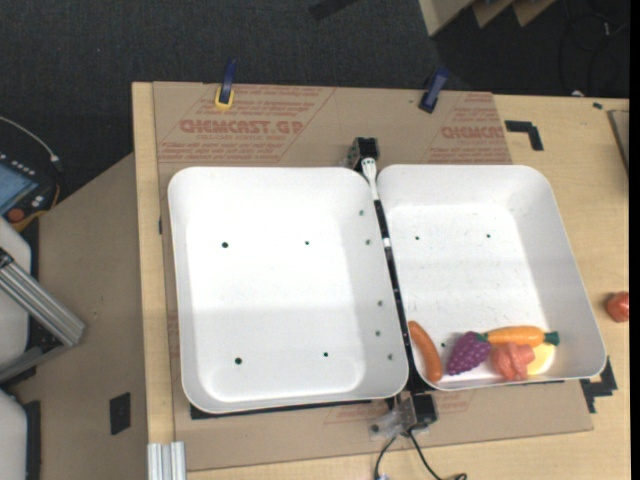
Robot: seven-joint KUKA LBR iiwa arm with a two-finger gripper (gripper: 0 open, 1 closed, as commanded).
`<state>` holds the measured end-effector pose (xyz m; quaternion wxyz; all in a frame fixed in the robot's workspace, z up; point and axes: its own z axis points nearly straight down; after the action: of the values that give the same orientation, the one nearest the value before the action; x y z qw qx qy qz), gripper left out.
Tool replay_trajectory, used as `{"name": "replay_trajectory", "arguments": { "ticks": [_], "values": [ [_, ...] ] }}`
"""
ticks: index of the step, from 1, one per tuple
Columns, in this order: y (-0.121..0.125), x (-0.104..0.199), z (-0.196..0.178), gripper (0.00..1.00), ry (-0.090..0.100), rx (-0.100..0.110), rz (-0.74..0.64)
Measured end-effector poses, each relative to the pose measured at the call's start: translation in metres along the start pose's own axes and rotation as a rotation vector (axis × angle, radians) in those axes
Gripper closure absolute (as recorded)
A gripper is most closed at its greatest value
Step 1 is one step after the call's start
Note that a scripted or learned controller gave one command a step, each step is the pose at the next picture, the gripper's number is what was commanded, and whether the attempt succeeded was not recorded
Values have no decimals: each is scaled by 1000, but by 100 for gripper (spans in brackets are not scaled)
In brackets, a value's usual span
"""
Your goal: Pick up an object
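In right bin (520, 218) near corner: toy foods (487, 349) clustered.

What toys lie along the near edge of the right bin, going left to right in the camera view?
Orange sausage-like toy → purple grape bunch → red piece, with a carrot lying just above it.

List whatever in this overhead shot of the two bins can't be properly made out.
1. Yellow item in the right bin: mostly hidden behind the red toy and carrot; identity unclear.
2. Red toy: too small and blurred to identify.
3. Orange-red object on the bench by the right edge: too small to name.
4. Blue-screened device at the left edge: cut off by the frame.
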<state>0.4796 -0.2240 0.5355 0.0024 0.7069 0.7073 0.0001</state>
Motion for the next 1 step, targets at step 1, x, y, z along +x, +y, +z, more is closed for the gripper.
{"name": "replay_trajectory", "arguments": {
  "ticks": [1],
  "values": [
    [0, 0, 0, 100, 0, 0, 0]
  ]
}}
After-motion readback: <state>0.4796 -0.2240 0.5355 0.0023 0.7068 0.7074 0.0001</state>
